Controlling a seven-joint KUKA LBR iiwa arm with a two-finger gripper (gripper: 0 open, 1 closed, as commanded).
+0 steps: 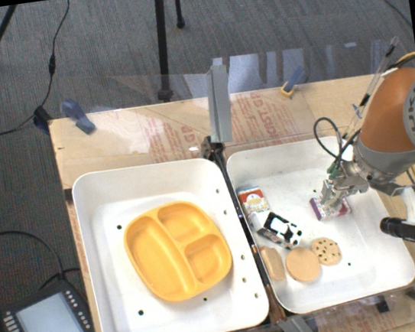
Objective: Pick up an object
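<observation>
In the right bin (378,271), bare floor lies along its far edge and near-right corner, while the hand (334,198), grip unreadable, sits over a small purple-and-white packet (331,208) toward the right edge.

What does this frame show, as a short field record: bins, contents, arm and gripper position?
left bin: holds a yellow divided plate
right bin: holds a small carton, a black-and-white toy, a tan disc, a chocolate-chip cookie, a tan stick-shaped piece and a purple-and-white item
arm: reaches in from the right over the right bin
gripper: low over the purple-and-white item
grasp: cannot tell
</observation>
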